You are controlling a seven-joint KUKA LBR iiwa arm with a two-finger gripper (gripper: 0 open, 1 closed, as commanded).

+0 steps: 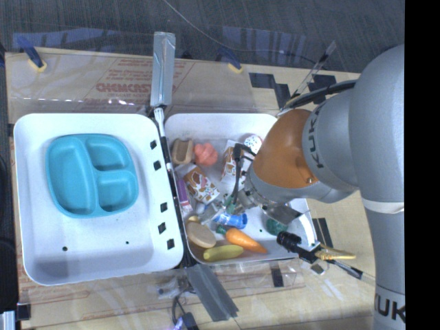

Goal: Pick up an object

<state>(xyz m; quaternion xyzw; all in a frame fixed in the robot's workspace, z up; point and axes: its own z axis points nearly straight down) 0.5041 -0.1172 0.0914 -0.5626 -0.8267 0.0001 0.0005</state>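
Observation:
The right bin [213, 124] holds a heap of toy food. In it lie an orange carrot [242, 239], a yellow-green banana [223, 252], a round tan bun [201, 236], a small blue piece [232, 220], a printed carton [199, 185], a pink lump [204, 153], a brown bread slice [181, 150] and a spotted white ball [253, 143]. My gripper [238, 199] is low in this bin, below the orange wrist band [289, 153]. It sits just above the blue piece and right of the carton. The wrist hides what lies under it.
The left bin [41, 253] bears a light-blue divided tray [93, 172]. A green piece [276, 225] lies under the wrist near the right bin's right wall. Black cables and a yellow-tipped connector [323, 254] trail over its lower right rim. The grey arm covers the right side.

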